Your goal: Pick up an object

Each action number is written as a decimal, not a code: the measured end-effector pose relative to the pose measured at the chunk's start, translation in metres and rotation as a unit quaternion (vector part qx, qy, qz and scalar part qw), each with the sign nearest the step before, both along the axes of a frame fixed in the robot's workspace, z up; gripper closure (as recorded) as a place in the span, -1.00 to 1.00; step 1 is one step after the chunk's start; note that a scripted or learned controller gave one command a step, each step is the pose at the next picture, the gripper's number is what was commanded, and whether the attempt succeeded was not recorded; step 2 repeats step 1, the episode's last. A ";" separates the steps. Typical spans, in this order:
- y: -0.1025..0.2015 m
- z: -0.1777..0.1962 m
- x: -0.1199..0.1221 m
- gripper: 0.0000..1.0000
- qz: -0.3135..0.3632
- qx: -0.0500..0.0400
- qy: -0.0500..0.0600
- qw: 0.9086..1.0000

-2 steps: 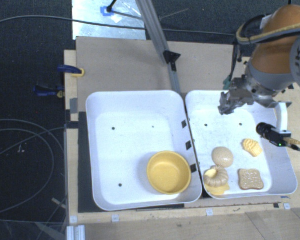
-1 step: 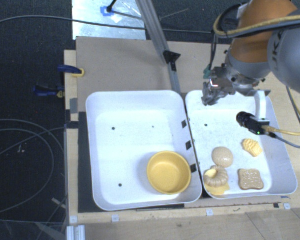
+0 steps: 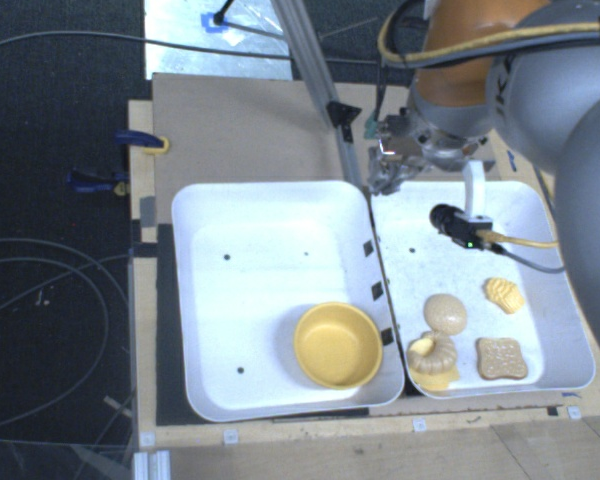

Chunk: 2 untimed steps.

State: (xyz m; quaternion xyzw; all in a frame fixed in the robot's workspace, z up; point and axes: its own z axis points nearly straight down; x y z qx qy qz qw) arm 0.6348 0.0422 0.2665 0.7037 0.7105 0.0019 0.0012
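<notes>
My gripper [image 3: 386,173] hangs over the back left corner of the right bin [image 3: 570,368], close to the divider between the bins, with nothing seen in it. Well in front of it, near the right bin's front, lie a round tan bun [image 3: 445,313], a curled pale pastry [image 3: 432,356], a square brown biscuit [image 3: 501,358] and a small yellow ridged piece [image 3: 504,294]. A yellow bowl [image 3: 335,345] sits upright in the front right corner of the left bin [image 3: 210,268].
The grey arm with its orange band [image 3: 475,28] covers the upper right. A black unit [image 3: 458,222] with a yellow cable hangs over the right bin's back. A slanted metal pole [image 3: 310,58] rises behind the bins. Blue clamps [image 3: 130,143] grip the bench's left edge.
</notes>
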 end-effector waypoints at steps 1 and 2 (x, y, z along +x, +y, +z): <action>0.049 -0.011 0.029 1.00 0.000 0.000 0.000 1.000; 0.049 -0.011 0.029 1.00 0.000 0.000 0.000 1.000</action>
